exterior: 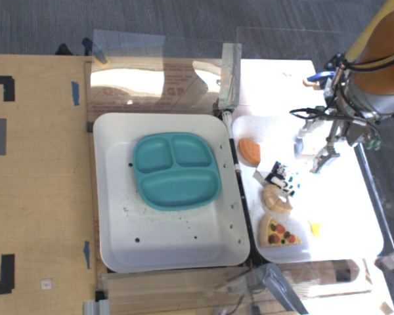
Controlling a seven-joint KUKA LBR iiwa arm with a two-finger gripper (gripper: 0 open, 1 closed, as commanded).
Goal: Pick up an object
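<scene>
Claw (313, 153) seemingly low over right bin (354, 209)

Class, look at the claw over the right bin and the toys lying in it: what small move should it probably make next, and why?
Probably shift left and lower toward the orange piece. The claw hangs above a bare part of the right bin with nothing between its fingers, and the toys lie along that bin's left side.

— What do we have in the left bin (111, 195)?
— A divided plate (176, 170), lying near the middle.
— And the right bin (354, 209)?
— Along its left side we see a row running front to back: pizza slice (278, 232), bread piece (276, 199), small toy figure (280, 177), round food piece (249, 151). The gripper (318, 151) hangs right of them.
</scene>
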